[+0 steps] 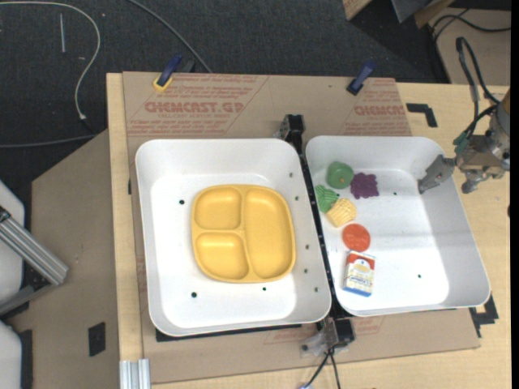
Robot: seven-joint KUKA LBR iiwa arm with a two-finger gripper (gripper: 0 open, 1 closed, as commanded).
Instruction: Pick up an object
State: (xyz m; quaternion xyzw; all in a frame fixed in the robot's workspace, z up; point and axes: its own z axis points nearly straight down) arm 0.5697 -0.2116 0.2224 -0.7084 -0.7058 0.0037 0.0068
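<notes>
Gripper [451,177] spread wide, nothing between its fingers, above right white bin's [422,294] far right rim | candidates clustered at that bin's left: green ball [340,173], purple grape cluster [365,185], red round toy [356,237], small box [360,274] | pick not yet begun; approach, descent, grasp, lift remained

Table [243,104]: flat brown cardboard sheet with red printed lettering, held at its far edge by two blue clamps, one at left [168,72], one at right [361,78]. Two shallow white bins sit directly on it, side by side, nearly touching along their inner walls. Left bin [162,217] larger; right bin [454,250] slightly smaller, tilted a little. Black fittings at the gap between bins, far [292,125] and near [336,331]. Dark carpeted floor [243,14] beyond the table.
</notes>
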